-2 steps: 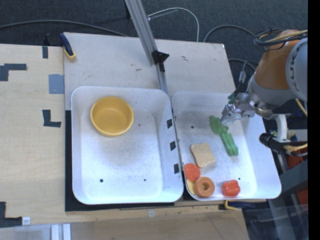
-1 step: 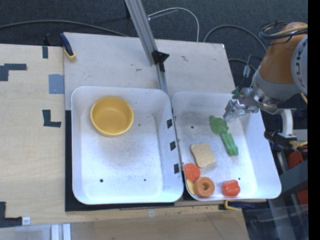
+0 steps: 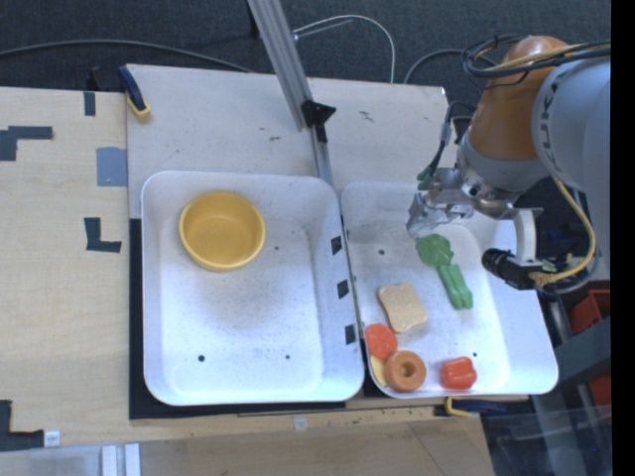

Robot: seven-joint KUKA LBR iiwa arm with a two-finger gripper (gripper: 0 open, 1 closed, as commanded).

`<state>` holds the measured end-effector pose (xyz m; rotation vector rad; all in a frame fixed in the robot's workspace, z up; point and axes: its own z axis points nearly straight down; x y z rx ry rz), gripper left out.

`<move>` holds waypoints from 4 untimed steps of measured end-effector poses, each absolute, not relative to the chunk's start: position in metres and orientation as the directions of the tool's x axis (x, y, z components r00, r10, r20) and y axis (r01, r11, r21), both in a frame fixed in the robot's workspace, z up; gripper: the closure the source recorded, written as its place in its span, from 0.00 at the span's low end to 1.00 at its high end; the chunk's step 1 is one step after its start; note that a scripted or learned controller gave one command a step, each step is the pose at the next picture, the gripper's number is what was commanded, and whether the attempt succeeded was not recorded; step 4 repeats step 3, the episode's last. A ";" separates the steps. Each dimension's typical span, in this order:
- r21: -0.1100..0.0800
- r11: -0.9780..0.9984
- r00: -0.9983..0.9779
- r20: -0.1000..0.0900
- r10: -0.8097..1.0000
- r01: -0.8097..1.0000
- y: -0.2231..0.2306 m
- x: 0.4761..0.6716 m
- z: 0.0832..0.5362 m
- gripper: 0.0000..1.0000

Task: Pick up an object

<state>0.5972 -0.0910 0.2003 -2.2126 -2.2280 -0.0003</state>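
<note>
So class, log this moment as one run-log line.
pincer: over right bin, above green toy | grasp: unclear | yellow bowl: left bin

My pincer (image 3: 434,221) hangs right over the green toy (image 3: 445,269), which lies flat, slanted, beside the bread slice (image 3: 402,306).

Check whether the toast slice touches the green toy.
Apart. The camera view shows bare white bin floor between the toast slice and the green toy.

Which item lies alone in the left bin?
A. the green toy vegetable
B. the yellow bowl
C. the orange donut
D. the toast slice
B: the yellow bowl sits in the left bin, while the other items lie in the right bin.
</note>
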 end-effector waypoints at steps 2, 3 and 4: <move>0.000 0.008 -0.008 0.002 1.000 1.000 0.016 0.607 0.211 1.00; -0.002 0.008 -0.008 0.002 1.000 1.000 0.078 0.607 0.211 1.00; -0.002 0.008 -0.008 0.002 1.000 1.000 0.078 0.607 0.211 1.00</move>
